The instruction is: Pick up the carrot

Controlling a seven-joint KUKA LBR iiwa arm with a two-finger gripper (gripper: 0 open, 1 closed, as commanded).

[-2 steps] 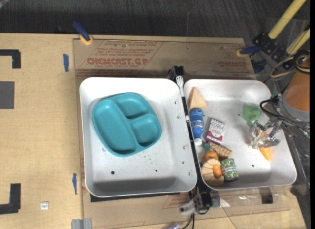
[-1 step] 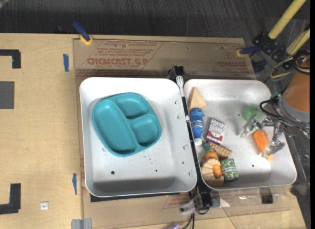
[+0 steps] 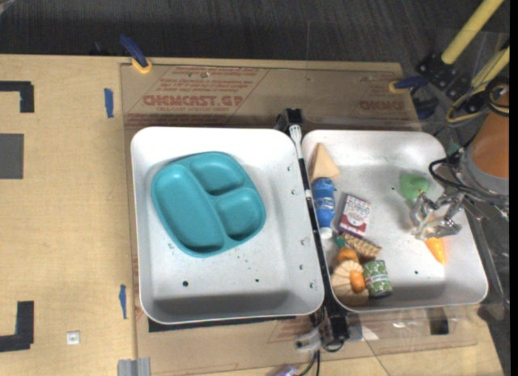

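Two bins are facing you; the carrot (image 3: 437, 249) is lying at four o'clock in the right bin (image 3: 465, 285), gripper (image 3: 431, 217) hovering just above, its state untellable.

Pincer (image 3: 429, 219) low over right bin (image 3: 461, 281), near its right wall. Carrot (image 3: 437, 249) just in front of pincer. Cluster of small items (image 3: 352, 245) well to pincer's left. Divided tray (image 3: 209, 200) farther left, in left bin (image 3: 162, 285).
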